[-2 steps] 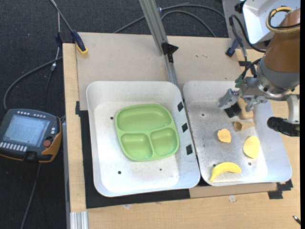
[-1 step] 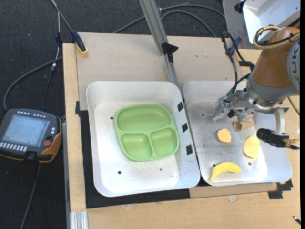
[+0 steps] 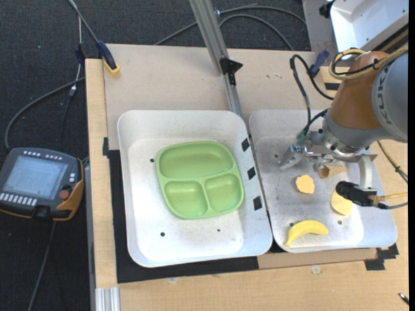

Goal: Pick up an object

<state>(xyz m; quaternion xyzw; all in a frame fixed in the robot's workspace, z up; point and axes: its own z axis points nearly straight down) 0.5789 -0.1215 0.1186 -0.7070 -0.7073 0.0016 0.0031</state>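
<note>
A green tray [image 3: 198, 179] lay in the left bin [image 3: 139, 238]; the right bin [image 3: 275, 203] held a yellow disc [image 3: 305, 184], a banana [image 3: 307, 230] and a lemon piece [image 3: 339, 203]. The gripper [image 3: 322, 162] hovered above the disc, its grip hidden, so the approach seemed underway. Next it would need to descend squarely over the disc and close.

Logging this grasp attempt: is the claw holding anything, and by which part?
Cannot be told. The claw hangs low in the right bin near the small yellow round piece; nothing is visibly between its fingers.

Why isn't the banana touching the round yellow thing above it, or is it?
Apart. The camera view shows bare white bin floor between the banana and the round yellow piece, so there is a plain gap.
</note>
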